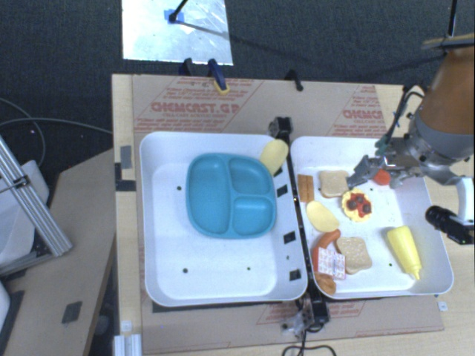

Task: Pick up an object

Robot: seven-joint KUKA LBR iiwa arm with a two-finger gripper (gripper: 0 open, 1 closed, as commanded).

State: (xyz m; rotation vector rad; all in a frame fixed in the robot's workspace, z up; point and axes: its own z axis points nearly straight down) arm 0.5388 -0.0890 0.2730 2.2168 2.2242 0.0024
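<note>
My gripper (380,172) hangs over the upper middle of the right bin (442,273), with the grey arm and its orange band coming in from the right. A small orange-red piece (382,176) shows right at the gripper's tip; I cannot tell if it is held or lying on the bin floor. Just below and to the left lie a bread slice (332,183) and a round pizza piece with red toppings (358,205).
Also in the right bin are a yellow chip (322,216), a sausage (327,239), a toast (356,254), a red-and-white packet (330,262) and a yellow bottle (405,250). The left bin (165,273) holds a blue divided plate (229,196) and a pale yellow piece (273,155).
</note>
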